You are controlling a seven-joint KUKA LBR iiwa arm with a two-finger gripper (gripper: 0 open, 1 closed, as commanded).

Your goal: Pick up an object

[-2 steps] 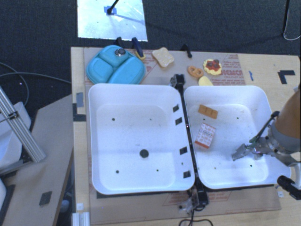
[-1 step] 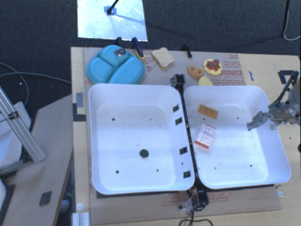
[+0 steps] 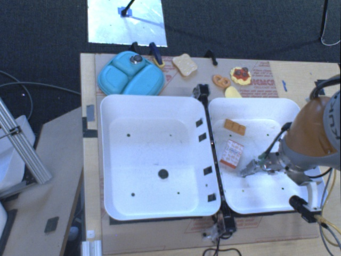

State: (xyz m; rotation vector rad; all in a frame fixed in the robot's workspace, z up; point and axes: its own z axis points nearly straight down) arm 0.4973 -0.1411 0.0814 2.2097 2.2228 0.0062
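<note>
In the right bin (image 3: 290,111), the gripper (image 3: 249,169) is seen spread and holding nothing just beside the flat white packet (image 3: 232,153), judged light, thin and slippery, best pinched across its raised edge.

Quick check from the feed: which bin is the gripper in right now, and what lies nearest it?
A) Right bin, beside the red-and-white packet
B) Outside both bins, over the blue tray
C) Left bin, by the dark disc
A: the gripper sits low in the right bin, just right of the red-and-white packet.
</note>
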